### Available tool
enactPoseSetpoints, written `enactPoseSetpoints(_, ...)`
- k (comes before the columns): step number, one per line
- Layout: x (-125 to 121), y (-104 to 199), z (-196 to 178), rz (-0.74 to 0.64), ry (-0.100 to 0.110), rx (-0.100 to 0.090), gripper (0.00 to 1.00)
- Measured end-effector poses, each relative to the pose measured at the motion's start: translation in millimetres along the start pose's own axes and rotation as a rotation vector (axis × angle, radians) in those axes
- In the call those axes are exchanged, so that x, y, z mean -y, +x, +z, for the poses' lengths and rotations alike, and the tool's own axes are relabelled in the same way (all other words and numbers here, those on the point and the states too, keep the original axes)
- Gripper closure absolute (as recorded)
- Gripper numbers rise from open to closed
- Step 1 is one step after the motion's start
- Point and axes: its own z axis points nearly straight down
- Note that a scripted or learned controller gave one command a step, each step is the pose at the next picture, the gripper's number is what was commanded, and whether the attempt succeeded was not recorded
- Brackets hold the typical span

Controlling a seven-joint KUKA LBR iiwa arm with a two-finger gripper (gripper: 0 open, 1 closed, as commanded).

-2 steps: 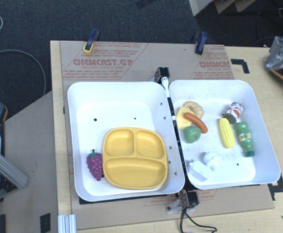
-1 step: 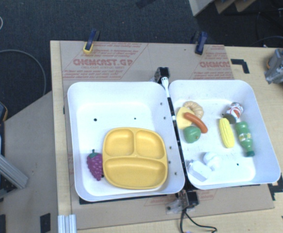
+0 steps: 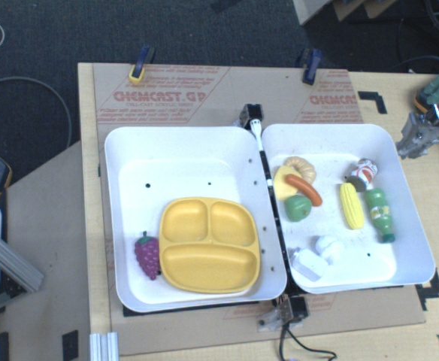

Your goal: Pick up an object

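Gripper [image 3: 422,138] sits at the far right, outside the right bin [image 3: 411,232]; finger state cannot be told. In that bin, a corn cob [image 3: 351,205] lies lengthwise front to back; a green bottle [image 3: 379,215] lies just beside it, cap end towards the bench's front edge.

A grey metal gripper [image 3: 422,134] under an orange band, with a teal-grey wrist above.
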Motion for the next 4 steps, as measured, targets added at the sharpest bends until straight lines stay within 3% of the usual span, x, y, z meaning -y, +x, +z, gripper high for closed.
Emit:
enactPoseSetpoints(1,-18,26,-6,-0.006,-0.011,0.001,1.0)
enactPoseSetpoints(2,-5,44,12,-0.006,-0.004,-0.001,1.0)
enactPoseSetpoints(3,-18,54,111,-0.003,0.001,-0.001,1.0)
enactPoseSetpoints(4,2,71,-3,-0.006,-0.023,-0.001,1.0)
